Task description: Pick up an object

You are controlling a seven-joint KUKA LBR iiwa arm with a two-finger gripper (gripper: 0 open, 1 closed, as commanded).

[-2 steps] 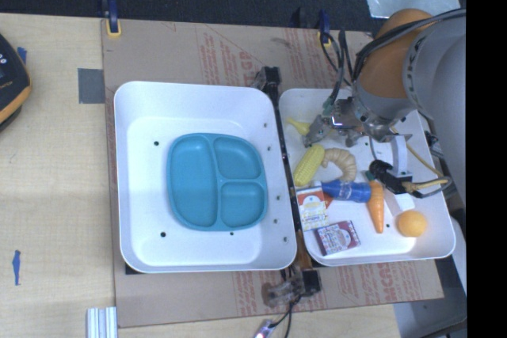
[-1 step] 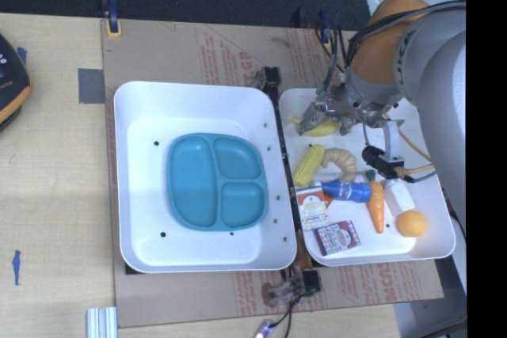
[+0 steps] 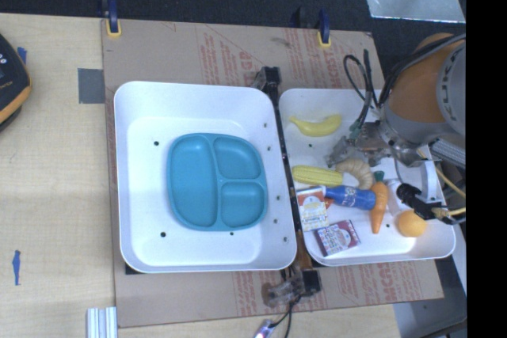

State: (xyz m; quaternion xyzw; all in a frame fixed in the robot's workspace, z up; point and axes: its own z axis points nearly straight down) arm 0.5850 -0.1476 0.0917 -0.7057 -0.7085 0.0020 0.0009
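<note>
The end effector [image 3: 351,148] is hanging low over the right bin [image 3: 305,103], just above the corn cob [image 3: 317,175]; its grip state cannot be determined. Lying in that bin are a banana [image 3: 315,124], blue bottle [image 3: 350,197], carrot [image 3: 379,206] and orange [image 3: 410,224]. A blue divided plate [image 3: 216,180] is sitting in the left bin [image 3: 142,103].

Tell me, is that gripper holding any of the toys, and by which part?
It cannot be told: the gripper sits low in the right bin just above the corn cob, but no toy shows between its fingers.
</note>
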